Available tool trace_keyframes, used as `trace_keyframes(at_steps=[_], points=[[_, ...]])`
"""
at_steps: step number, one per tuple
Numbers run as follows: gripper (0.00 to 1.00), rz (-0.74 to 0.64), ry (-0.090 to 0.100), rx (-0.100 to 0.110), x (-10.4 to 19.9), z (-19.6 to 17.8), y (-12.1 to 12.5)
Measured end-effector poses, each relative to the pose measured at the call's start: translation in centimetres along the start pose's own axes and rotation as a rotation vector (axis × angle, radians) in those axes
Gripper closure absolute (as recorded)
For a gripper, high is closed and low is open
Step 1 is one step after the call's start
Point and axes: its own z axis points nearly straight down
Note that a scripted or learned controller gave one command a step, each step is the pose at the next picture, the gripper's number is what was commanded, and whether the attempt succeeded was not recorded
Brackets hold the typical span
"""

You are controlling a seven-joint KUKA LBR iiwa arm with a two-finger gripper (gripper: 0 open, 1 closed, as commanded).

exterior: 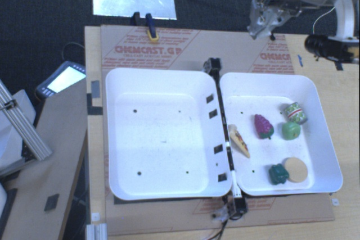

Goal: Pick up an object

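Nearest to me, along the front wall of the right bin (329,177), a dark green toy (277,173) lies touching a tan round disc (296,169). If I go for either one, I expect the pincer to nudge its neighbour or close on both, and the front wall leaves little room for a finger on that side.

A little further in, a yellow wedge (240,142) lies just beside the divider (222,121) where the two bins meet. That looks like the riskiest target: a finger coming down on its left would probably strike the rim or the dark clips along it.

Beyond that, a purple ridged piece (263,126) sits near the bin's middle with bare floor on every side, which I judge the safest pick. To its right a light green lump (291,130) touches a striped can-like piece (295,112); both are close to the right wall, so a slanted approach may scrape it.

The left bin (112,137) offers wide open floor for setting something down.

Farthest off, the pincer (263,24) hangs above the brown counter (169,48) behind the right bin, well apart from every object and gripping nothing. From this angle I cannot tell whether it is spread or pressed together. A cable trails near the arm, and I would watch it during descent.
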Motion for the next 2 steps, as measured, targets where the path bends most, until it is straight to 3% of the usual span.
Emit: trace_keyframes(at_steps=[1,2], points=[[1.00,-0.002,0.000,0.004,11.6,1.6,-3.2],[1.00,0.004,0.001,0.001,17.1,-0.1,-3.6]])
